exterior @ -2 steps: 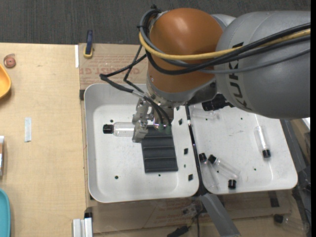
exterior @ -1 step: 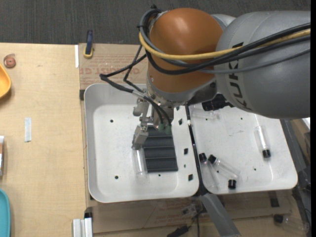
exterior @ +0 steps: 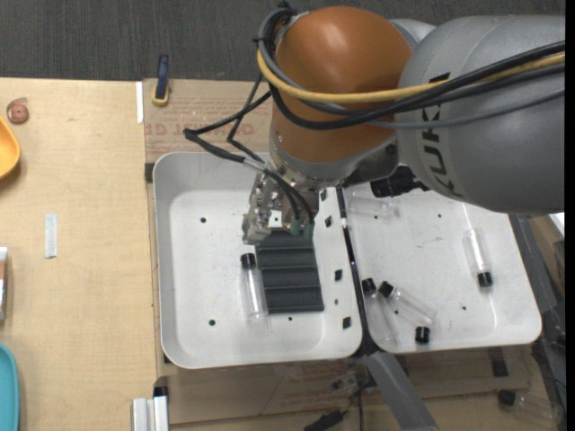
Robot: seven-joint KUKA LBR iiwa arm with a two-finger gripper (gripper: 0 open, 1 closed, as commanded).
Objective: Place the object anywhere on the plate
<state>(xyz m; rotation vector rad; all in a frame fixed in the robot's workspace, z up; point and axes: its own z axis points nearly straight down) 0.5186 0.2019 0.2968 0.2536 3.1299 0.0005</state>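
- Overhead, the grey arm (exterior: 485, 106) with its orange band (exterior: 337, 61) reaches in from the right of the frame and hangs over the seam between two shallow white bins.
- Its gripper (exterior: 268, 214) sits low over the upper middle of the left bin (exterior: 189, 285); whether it is spread or pressed together cannot be told from this angle, as the wrist and cables crowd the view.
- Directly below the gripper in the frame, a dark ribbed rectangular block (exterior: 289, 279) lies flat on the left bin's floor, its upper end just beside the gripper.
- A clear tube with a black cap (exterior: 252, 287) lies along the block's left side, touching or nearly touching it, cap toward the top of the frame.
- Across the divider, the right bin (exterior: 431, 232) holds another clear tube (exterior: 476, 257) near its right side, black cap at the lower end.
- Two or three more capped tubes (exterior: 402, 308) lie tangled at the right bin's lower left.
- Left of the bins, the tan bench (exterior: 81, 196) carries an orange object (exterior: 7, 151) at the frame's left edge, and a teal object (exterior: 7, 389) shows at lower left.
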